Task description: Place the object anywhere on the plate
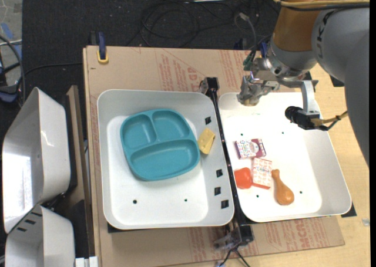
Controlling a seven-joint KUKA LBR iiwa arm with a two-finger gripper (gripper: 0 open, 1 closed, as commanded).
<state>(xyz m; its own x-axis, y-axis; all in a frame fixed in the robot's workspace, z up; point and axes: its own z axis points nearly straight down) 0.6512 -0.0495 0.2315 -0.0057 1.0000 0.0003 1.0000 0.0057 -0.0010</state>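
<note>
1. The gripper (251, 97) hangs over the right bin's (305, 204) 11 o'clock corner; whether it grips anything cannot be told.
2. A yellow sponge-like piece (206, 141) lies in the left bin (158, 213), touching the teal plate (158, 144) at its 3 o'clock rim.
3. Snack packets (250, 148), a red piece (243, 178) and an orange drumstick toy (282, 189) lie in the right bin.

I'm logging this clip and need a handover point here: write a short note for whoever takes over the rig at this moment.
Gripper: above the far-left corner of the right bin, near its rim; nothing visible between the fingers, and whether they are open or shut cannot be told.
Things: teal divided plate lies in the left bin, with a yellow sponge-like piece touching its right edge. In the right bin: a pink packet, a red piece, a red-and-white packet, an orange drumstick toy.
Done: nothing is on the plate.
Left: grasp an object, carry it over, set it on the plate.
</note>
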